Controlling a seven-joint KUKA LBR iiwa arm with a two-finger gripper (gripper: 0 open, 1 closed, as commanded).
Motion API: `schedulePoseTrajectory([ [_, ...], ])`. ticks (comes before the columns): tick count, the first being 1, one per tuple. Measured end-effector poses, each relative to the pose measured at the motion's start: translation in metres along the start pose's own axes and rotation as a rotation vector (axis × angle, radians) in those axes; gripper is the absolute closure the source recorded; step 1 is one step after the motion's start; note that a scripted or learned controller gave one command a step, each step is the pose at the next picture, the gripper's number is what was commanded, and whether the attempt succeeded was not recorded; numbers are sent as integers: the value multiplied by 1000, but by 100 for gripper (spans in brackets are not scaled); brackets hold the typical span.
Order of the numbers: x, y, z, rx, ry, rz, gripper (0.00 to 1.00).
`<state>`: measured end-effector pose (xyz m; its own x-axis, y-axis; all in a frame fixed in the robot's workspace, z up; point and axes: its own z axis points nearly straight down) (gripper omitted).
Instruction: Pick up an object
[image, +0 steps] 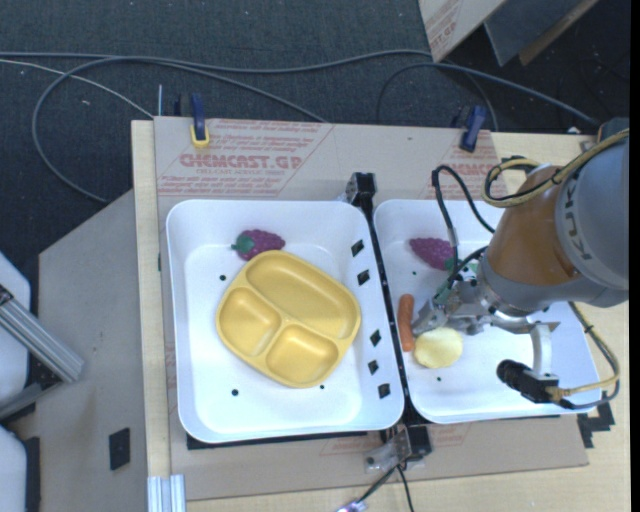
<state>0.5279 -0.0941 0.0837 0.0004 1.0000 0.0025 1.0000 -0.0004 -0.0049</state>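
In the right bin (560, 405) lie a pale yellow round fruit (438, 349), a thin orange carrot (406, 320) along the left wall, and a purple bunch of grapes (432, 251) toward the back. My gripper (441, 307) reaches down from the right. It sits just above the yellow fruit and right of the carrot, between the fruit and the grapes. I see nothing held in it. The grey and orange arm (535, 245) covers the middle of this bin.
The left bin (190, 390) holds a yellow divided plate (289, 317) and a second purple grape bunch (259, 241) at its back. A black divider (375, 290) separates the bins. Cables (455, 200) loop over the right bin's back, and a black part (525, 380) hangs near its front.
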Motion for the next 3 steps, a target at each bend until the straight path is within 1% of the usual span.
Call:
schedulePoseTrajectory([
  [1, 0, 1, -12, -3, 0, 1, 100],
  [2, -3, 1, -76, -10, -3, -1, 100],
  [3, 0, 1, -140, -12, -3, -2, 100],
])
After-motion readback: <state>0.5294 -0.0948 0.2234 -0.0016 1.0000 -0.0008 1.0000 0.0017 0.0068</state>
